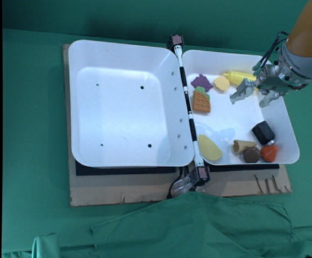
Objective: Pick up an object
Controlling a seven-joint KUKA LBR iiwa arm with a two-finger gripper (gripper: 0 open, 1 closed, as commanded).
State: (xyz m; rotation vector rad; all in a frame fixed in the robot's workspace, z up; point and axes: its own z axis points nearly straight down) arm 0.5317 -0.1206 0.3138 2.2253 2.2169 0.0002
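While the arm hangs over the right bin point(290, 138): approach stage, nothing lifted yet.
Claw: gripper point(255, 93) spread wide, nothing between its fingers.
Candidate: yellow bottle point(235, 77), lying at the bin's far side, just beside the claw.
Neighbours: round yellow piece point(221, 83) touching or nearly touching the bottle.
Advice: straddle the bottle's narrow width, descend straight, close before lifting.

A green cloth point(32, 117) covers the bench under even overhead light, with a brown cardboard sheet point(118, 195) laid flat on it. A rumpled fold of green fabric point(199, 227) bunches along the near edge.
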